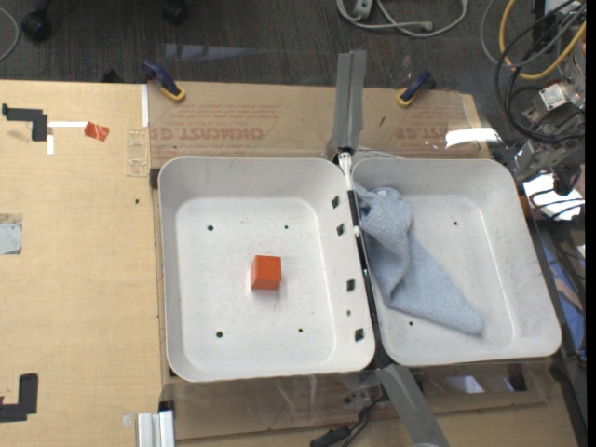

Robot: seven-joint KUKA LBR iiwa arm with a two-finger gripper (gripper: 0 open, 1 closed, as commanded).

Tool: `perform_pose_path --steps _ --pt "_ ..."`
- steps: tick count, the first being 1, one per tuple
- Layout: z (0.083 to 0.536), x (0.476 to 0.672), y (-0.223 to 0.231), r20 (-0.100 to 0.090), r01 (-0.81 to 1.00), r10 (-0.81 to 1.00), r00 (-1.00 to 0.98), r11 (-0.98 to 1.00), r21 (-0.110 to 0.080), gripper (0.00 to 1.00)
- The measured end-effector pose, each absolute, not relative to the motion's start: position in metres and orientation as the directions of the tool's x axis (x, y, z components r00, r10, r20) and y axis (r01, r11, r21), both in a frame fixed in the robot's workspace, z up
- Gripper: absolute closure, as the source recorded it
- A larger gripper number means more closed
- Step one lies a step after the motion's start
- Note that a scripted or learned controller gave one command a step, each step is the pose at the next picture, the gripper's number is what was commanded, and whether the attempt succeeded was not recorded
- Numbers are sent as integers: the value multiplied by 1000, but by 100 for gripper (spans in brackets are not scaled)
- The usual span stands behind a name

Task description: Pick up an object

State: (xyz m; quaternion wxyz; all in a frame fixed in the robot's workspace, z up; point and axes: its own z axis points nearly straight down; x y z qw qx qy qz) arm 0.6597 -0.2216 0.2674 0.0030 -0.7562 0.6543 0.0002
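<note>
Far left, on the tan wooden board [74, 277], a small red tag [96, 131], well apart from the bins. Next, in the shallow white left bin [196, 343], a small orange cube [266, 272], flat near the middle of the floor and clear of every wall, so probably the easier pick from above. Then, in the shallow white right bin [484, 240], a crumpled blue-grey cloth [410, 268], slumped against the dividing wall and trailing toward the front. Cannot tell how the jaws stand.

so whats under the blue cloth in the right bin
The blue cloth lies crumpled on the right bin's white floor, against its left wall. Only bin floor shows around its edges. Whatever might sit beneath its folds is covered and cannot be seen.
</note>
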Motion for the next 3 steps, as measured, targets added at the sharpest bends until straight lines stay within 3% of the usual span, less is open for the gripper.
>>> perform_pose_path --steps 1,2,3 --pt "277 644 -208 -4 -858 -858 514 -514 -4 100" --pt "272 627 -183 -4 -915 -915 404 -404 -3 100" --pt "226 646 -211 -3 -687 -687 727 -727 -3 100"
